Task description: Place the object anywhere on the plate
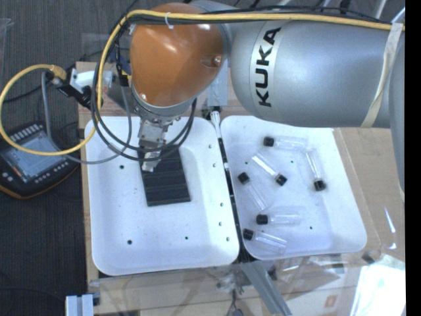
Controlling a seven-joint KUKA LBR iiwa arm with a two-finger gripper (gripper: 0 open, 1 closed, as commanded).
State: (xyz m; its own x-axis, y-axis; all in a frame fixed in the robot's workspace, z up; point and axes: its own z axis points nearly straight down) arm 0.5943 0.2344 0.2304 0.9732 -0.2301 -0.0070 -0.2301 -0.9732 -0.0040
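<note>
Here the gripper (150, 165) hangs at the black plate's (168, 183) upper-left edge; its claw state: I cannot tell.

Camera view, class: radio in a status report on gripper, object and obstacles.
Gripper low over left bin, at black ridged plate's top edge. Clear black-capped vials lying in right bin. Nothing on plate.

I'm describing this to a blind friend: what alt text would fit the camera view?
A grey and orange robot arm hangs its gripper over a black ridged plate in the left white bin. The right bin holds several clear tubes with black caps.
</note>
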